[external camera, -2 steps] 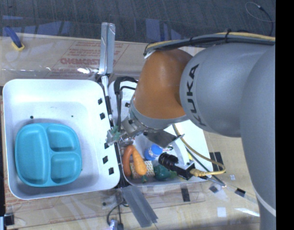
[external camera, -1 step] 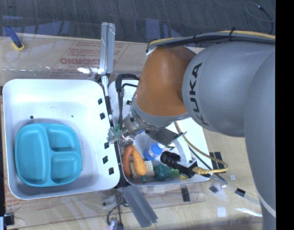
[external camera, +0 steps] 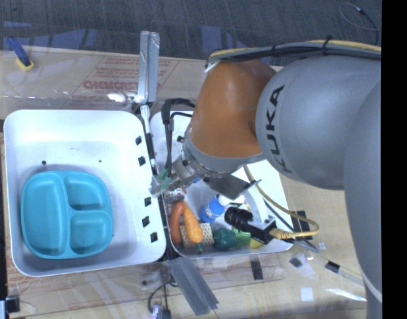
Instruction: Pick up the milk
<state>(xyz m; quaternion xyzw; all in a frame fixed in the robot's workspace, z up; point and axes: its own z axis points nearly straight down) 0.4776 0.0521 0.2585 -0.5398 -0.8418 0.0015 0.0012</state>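
Bins [external camera: 30, 131]: two; tray [external camera: 67, 212]: one.

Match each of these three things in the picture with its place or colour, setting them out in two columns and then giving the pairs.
Things:
1. light blue plastic divided tray
2. orange plastic carrot
3. rounded band above the arm's wrist

Descriptions:
A. orange, above the right bin
B. lying in the left white bin
C. lying in the right white bin, near its front wall

Pairs: 1-B, 2-C, 3-A

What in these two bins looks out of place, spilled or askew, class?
Nothing looks spilled or damaged. The blue tray lies flat in the left bin; the right bin holds jumbled toy food under the arm.
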